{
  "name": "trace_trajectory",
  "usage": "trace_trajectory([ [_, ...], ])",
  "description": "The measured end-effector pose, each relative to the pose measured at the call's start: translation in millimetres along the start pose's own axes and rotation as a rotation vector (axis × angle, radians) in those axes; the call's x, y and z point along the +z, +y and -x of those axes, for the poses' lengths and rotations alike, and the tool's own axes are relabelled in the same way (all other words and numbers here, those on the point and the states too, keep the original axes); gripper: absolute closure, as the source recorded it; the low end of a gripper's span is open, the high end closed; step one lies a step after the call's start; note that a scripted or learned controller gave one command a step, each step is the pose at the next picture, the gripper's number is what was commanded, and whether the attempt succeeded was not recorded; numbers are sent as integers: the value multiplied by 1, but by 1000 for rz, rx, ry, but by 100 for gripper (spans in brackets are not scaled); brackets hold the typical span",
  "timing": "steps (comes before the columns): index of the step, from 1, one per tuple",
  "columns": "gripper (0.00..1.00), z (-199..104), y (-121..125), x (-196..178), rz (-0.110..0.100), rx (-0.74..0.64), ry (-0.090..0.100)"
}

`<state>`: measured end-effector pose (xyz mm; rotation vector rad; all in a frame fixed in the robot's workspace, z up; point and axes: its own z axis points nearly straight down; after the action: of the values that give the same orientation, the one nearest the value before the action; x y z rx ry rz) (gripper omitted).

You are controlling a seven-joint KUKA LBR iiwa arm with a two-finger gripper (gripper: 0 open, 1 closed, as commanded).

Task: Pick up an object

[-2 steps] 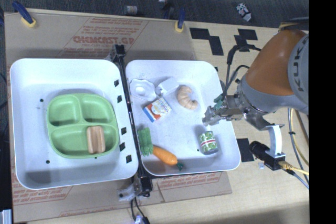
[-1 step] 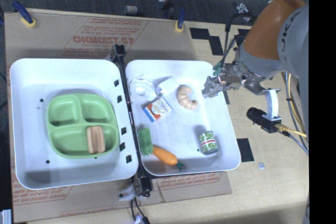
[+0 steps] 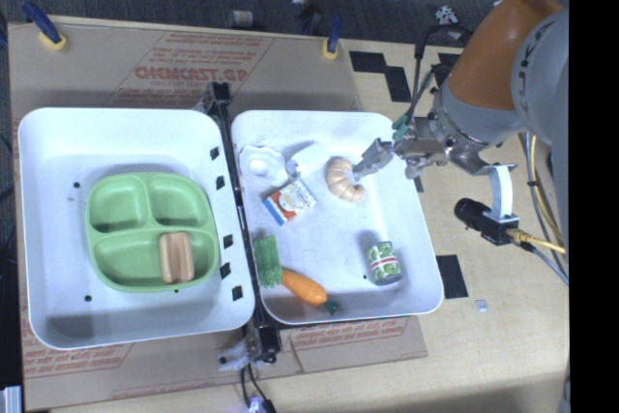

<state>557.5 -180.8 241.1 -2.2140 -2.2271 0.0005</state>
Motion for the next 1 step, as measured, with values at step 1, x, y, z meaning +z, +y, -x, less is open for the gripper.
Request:
trace_trajectory([
  [1,0,15,80,132,17,1,-5],
])
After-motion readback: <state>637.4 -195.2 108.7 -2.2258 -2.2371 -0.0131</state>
